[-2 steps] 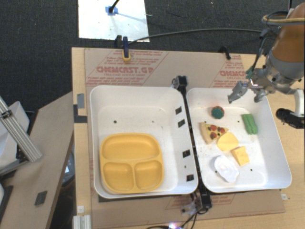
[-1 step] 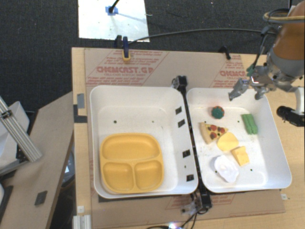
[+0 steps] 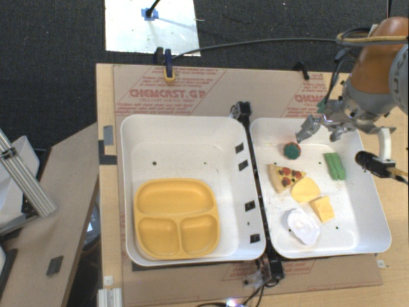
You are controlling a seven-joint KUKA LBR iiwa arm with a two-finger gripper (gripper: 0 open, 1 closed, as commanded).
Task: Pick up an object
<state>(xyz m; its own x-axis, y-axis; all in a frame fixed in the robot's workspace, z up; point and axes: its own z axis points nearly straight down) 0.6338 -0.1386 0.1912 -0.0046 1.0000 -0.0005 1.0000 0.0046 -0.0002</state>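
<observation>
Step in hand: the grey two-finger gripper (image 3: pixel 317 128) is hovering over the right white bin (image 3: pixel 358 235), fingers spread, pinching nothing; likely approaching.
Nearest target: a small green-and-red round toy (image 3: pixel 292 150) is lying just below the fingertips.
Next move: lowering and closing around one piece.
Count, right bin: one pizza slice toy (image 3: pixel 283 176), two yellow cheese pieces (image 3: pixel 305 189), one green block (image 3: pixel 334 165), one white lump (image 3: pixel 301 226).
Count, left white bin (image 3: pixel 160 133): one yellow divided plastic tray (image 3: pixel 176 218).
</observation>
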